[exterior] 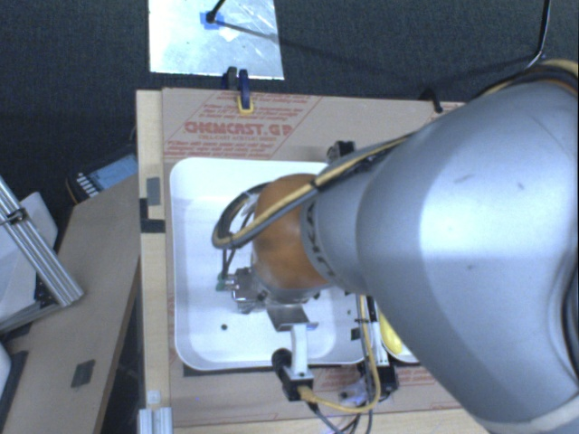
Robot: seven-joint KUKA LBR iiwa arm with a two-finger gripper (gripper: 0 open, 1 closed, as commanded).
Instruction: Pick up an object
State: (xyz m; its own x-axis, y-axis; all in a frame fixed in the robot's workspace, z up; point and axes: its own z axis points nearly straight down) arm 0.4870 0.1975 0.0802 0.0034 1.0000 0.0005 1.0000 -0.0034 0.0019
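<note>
The end effector (249, 292) hangs low over the left white bin (194, 242), at the tip of the big grey arm (452, 242) that reaches in from the right and covers much of the scene. Only its metal mounting block and some dark fittings can be made out beneath the orange band (285, 238); whether it is open, closed, or gripping anything cannot be told, since the wrist hides that part. A loop of grey cable (231, 215) curves out from the wrist over the bin floor.

No object can be clearly picked out in the left bin; its visible floor shows just a small dark speck (223, 325) near the front. A sliver of something yellow (391, 337) shows at the arm's lower edge, where the right bin (403, 358) lies mostly hidden; what it is cannot be told.

The bins rest on a surface (244, 125) of brown board printed with red lettering, held at the back by a yellow-and-black clamp (242, 93). Beyond it, a shiny silver sheet (213, 25) lies on dark carpet.
</note>
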